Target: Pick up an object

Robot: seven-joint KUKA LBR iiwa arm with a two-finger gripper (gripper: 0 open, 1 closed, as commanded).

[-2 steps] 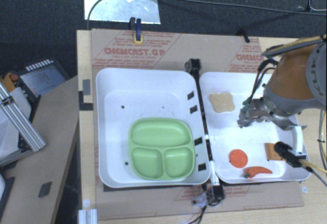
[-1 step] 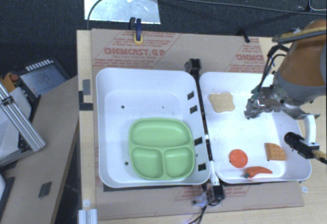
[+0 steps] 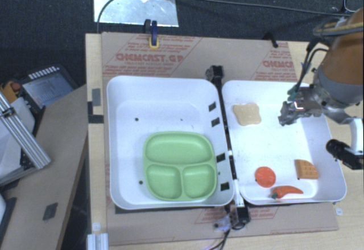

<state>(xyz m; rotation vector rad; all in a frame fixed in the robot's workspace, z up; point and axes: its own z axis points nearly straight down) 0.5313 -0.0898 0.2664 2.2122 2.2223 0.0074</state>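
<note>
At the near edge of the counter (image 3: pixel 142 226) you see two shallow white bins side by side. In the right bin (image 3: pixel 335 189), nearest you, an orange carrot-shaped piece (image 3: pixel 288 191) lies close to the near wall; just behind it sits a round red tomato-like piece (image 3: pixel 265 176), and to its right, near the right wall, a small waffle-patterned brown square (image 3: pixel 306 169). These three sit close together but apart from one another. In the left bin (image 3: pixel 122 106) a pale green divided plate (image 3: pixel 180 164), with three compartments, rests toward the near right corner, close to the wall shared between the bins. Farther back in the right bin, near its far left corner, a pale tan slice resembling bread (image 3: pixel 247 114) lies flat, well apart from the near group. The end effector (image 3: pixel 291 113) hangs over the far right part of the right bin, to the right of the bread slice and not touching it; you cannot tell from this angle how far it is parted, and nothing is seen in its grasp. Beyond the bins, a blue and yellow clamp (image 3: pixel 152 33) sits at the far edge of the counter.
</note>
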